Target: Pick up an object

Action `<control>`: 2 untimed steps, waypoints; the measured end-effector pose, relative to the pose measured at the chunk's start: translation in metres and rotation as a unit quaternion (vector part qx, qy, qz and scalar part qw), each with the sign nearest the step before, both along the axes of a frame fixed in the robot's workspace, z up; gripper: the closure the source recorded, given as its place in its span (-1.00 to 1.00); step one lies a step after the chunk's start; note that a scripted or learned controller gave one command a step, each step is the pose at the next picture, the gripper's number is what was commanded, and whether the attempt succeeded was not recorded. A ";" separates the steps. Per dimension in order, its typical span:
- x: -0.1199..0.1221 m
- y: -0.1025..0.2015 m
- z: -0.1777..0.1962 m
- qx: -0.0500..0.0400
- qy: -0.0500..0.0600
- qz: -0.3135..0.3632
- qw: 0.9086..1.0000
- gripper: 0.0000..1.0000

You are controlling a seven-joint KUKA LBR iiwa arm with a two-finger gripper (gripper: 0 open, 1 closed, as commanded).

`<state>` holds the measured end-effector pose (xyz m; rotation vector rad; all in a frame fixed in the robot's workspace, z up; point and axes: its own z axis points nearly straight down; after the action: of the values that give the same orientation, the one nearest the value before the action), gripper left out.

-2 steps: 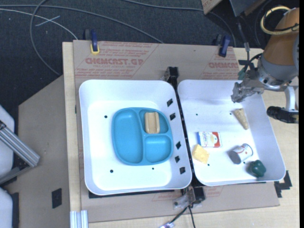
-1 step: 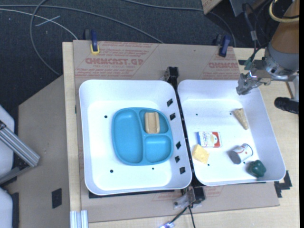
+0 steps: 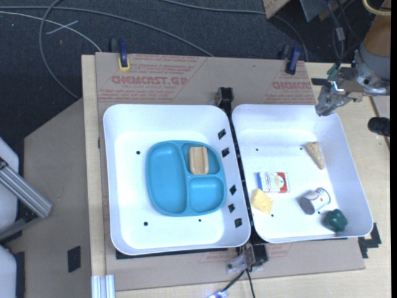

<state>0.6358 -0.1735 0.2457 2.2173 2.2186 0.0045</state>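
The gripper (image 3: 327,106) hangs over the right bin's (image 3: 282,118) far corner, carrying nothing; its opening I cannot tell. Nearest lies the tan wedge (image 3: 315,154); farther off, the carton (image 3: 273,182), cup (image 3: 314,200) and green piece (image 3: 335,220), loose for picking.

The right bin (image 3: 347,160) has open floor across its far left and middle; its things crowd the near half: a small carton (image 3: 273,182), a yellow piece (image 3: 262,201), a grey-and-white cup (image 3: 314,200) and a green object (image 3: 335,220), with a tan wedge (image 3: 315,154) farther back at right. In the left bin (image 3: 118,166) a blue divided plate (image 3: 167,179) fills the middle, leaving only a white margin around it. The pincer (image 3: 326,107) hangs over the right bin's far right corner.
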 end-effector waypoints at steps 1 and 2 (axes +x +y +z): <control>-0.001 0.058 0.001 0.002 0.003 0.003 1.000 1.00; -0.014 0.114 -0.013 0.002 0.005 0.003 1.000 1.00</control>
<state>0.6213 -0.0599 0.2330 2.2186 2.2314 -0.0003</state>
